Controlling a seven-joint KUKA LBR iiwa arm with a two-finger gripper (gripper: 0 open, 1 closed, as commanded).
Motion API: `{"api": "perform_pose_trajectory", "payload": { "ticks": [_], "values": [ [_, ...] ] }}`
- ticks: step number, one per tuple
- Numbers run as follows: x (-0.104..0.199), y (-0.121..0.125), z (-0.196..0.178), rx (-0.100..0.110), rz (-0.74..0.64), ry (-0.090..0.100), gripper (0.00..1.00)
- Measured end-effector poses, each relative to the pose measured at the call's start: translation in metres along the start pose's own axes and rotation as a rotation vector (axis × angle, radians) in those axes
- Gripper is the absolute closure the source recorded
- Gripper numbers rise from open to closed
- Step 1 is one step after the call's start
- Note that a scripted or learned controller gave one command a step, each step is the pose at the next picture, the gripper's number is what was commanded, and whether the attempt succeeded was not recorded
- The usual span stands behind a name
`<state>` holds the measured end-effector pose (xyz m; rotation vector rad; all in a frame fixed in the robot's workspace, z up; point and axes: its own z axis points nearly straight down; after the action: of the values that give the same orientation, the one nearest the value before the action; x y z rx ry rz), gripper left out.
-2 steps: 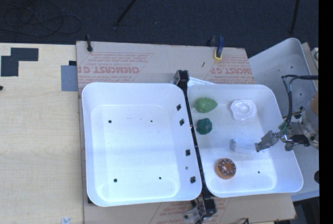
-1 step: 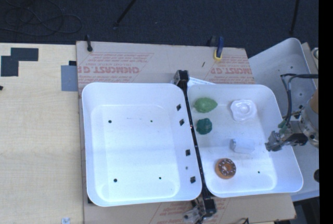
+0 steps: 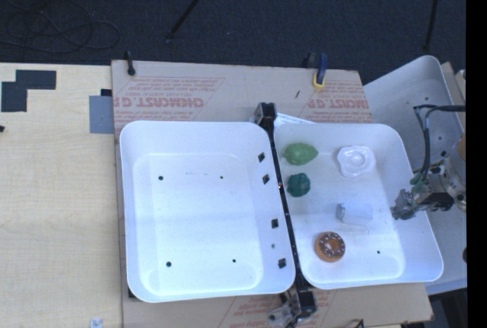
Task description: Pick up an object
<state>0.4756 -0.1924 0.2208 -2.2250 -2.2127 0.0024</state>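
Camera view puts the tool [image 3: 403, 206] at the right bin's [image 3: 415, 258] right wall, its grip too blurred to tell, holding nothing visibly, with the nearest object, a small grey block [image 3: 354, 212], just leftward inside that bin.

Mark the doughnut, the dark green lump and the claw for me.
doughnut [image 3: 330, 246]: camera view, on its sprinkled top.
dark green lump [image 3: 297, 184]: camera view, on its middle.
claw [image 3: 402, 209]: camera view, at its tip by the right bin's right wall.
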Motion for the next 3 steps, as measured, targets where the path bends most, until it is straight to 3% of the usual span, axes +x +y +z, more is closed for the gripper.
{"api": "perform_pose_trajectory", "payload": {
  "ticks": [3],
  "values": [
    [-0.002, 0.001, -0.028, 0.002, 0.001, 0.002, 1.00]
  ]
}}
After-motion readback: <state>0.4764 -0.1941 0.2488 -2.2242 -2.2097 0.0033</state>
